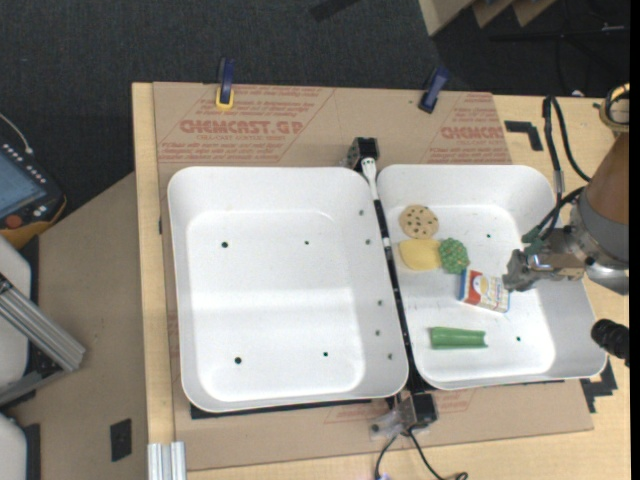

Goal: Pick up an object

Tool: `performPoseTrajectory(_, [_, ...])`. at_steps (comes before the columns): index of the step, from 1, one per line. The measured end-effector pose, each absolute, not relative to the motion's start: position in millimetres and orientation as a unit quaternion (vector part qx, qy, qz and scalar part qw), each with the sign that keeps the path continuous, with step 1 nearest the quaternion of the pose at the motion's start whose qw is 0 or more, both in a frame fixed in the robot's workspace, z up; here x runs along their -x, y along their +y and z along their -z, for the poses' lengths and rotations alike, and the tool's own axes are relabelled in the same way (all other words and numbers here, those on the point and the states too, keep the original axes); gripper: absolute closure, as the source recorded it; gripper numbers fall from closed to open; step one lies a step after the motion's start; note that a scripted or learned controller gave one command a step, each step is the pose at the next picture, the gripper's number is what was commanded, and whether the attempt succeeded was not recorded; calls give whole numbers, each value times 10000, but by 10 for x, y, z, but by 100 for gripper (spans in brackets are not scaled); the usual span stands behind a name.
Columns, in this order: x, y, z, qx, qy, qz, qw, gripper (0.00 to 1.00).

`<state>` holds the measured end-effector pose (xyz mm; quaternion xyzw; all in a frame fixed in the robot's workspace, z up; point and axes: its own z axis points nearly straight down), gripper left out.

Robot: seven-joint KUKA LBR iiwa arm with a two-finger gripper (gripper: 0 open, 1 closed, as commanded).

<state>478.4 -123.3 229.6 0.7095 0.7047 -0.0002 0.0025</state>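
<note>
Toward the worktop's right edge, the right bin carries every loose item, grouped near its middle so that each is reachable from the arm's side. A cookie lies nearest the bin's far edge; a yellow piece and a green ball sit just beside each other below it. A small carton lies flat further right, and a green stick rests near the bin's near edge, apart from the rest. The left bin adjoins along the centre seam.

The arm enters over the right bin's right edge, wrist bent inward and low. Its end effector sits just beside the carton's right end, possibly touching. Whether it is open or closed cannot be told, and nothing is seen gripped. Judged from position, the carton is the likely pick target.
</note>
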Motion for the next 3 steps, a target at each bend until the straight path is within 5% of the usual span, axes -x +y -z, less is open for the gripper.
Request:
performPoseTrajectory(1, [-4893,-636,-2321,-7049,7093,-11,7,100])
performPoseTrajectory(2, [-5511,-347,-2851,-7050,7092,-34,39,100])
performPoseTrajectory(3, [-5049,-908,-2600,-7090,7052,13,-22,100])
